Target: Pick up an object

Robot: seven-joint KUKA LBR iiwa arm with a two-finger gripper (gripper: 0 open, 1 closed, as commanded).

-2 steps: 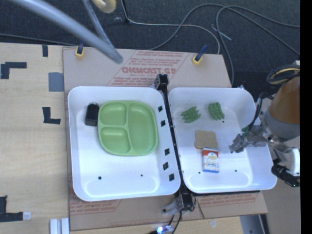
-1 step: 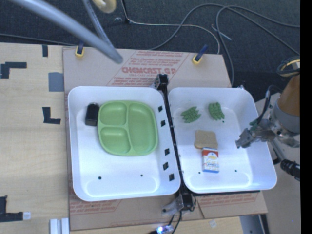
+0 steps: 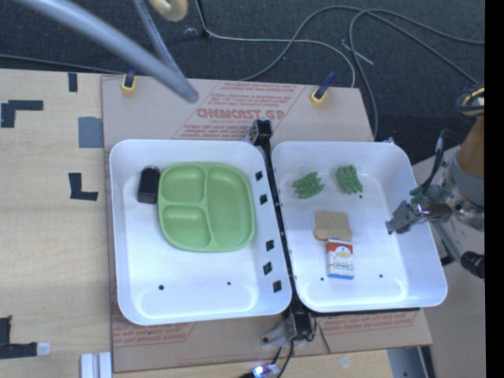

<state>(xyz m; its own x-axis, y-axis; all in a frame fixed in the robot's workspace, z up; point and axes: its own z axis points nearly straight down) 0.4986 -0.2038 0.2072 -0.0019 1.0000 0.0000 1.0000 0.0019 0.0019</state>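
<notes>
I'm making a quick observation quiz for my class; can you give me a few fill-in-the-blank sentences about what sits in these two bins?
1. The green divided plate lies in the ____ bin.
2. The black block touches the plate's ____ edge.
3. The number of green leafy pieces in the right bin is ____.
4. The small red, white and blue carton lies just below the ____ slice.

Missing words: left; left; two; tan

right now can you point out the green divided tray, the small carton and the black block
green divided tray [image 3: 208, 208], camera view, on the ridge between its compartments
small carton [image 3: 340, 260], camera view, middle of its red and white face
black block [image 3: 148, 185], camera view, centre of its top
</notes>
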